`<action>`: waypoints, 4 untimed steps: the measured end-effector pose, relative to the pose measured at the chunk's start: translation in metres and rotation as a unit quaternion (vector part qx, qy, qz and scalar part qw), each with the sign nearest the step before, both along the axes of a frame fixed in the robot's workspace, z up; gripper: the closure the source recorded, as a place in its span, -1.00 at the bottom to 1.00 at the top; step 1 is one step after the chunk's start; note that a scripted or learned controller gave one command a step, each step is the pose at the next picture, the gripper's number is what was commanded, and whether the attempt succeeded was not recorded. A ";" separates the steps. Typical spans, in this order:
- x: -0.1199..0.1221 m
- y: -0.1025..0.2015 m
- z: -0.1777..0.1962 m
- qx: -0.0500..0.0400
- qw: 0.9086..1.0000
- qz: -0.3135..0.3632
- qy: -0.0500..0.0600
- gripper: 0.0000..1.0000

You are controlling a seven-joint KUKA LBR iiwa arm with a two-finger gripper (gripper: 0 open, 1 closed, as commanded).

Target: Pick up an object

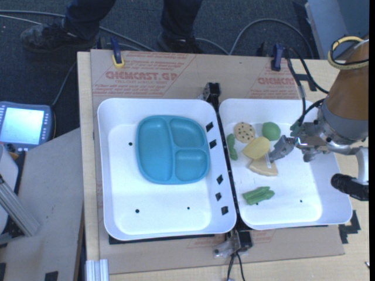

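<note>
"CHEMCAST GP" printed red on bench sheet [146,75], twice

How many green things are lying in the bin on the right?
3. A round green ball sits near the bin's far edge, a long green vegetable lies toward the near edge, and a small green piece rests by the left wall. Others may hide under the gripper.

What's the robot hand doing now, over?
Gripper low in right bin, by the yellow toy; grip unclear. Nothing lifted yet. Cookie, green ball and cream wedge crowd close. Blue tray sits in left bin.
</note>
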State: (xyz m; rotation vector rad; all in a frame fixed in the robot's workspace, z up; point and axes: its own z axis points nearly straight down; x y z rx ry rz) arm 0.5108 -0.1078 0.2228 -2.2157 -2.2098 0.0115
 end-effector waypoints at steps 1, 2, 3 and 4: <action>0.003 0.000 0.006 -0.001 1.000 0.002 -0.006 -1.00; -0.001 -0.002 -0.057 0.000 1.000 0.001 -0.002 -1.00; -0.011 0.003 -0.115 0.000 1.000 0.001 -0.002 -1.00; -0.012 0.003 -0.139 0.000 1.000 0.001 -0.004 -1.00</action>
